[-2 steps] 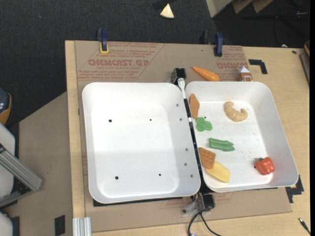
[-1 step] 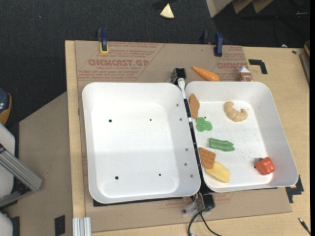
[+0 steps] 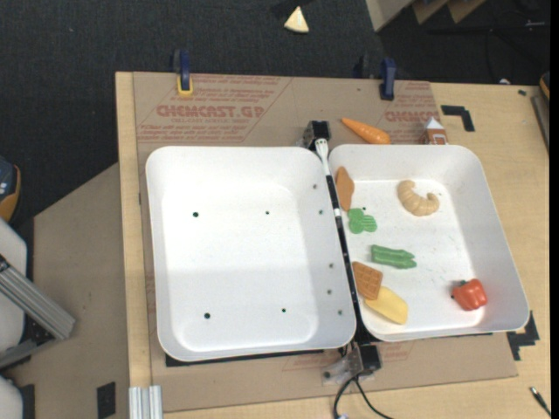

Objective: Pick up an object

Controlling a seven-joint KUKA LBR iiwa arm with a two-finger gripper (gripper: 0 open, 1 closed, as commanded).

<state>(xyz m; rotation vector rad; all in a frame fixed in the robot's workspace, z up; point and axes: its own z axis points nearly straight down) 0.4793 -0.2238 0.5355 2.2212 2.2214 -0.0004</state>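
All seven pickable items lie in the right bin (image 3: 489, 234), on my entry side, the green pod (image 3: 392, 257) near its middle with its long axis left-right; my gripper's state I cannot tell.

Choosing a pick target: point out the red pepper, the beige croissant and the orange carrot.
red pepper (image 3: 469, 294), camera view, middle of its body.
beige croissant (image 3: 419, 198), camera view, centre of its curve.
orange carrot (image 3: 366, 131), camera view, mid-length.

Two white bins (image 3: 236, 339), six toy foods (image 3: 393, 257) in the right one, one carrot (image 3: 366, 131) outside.
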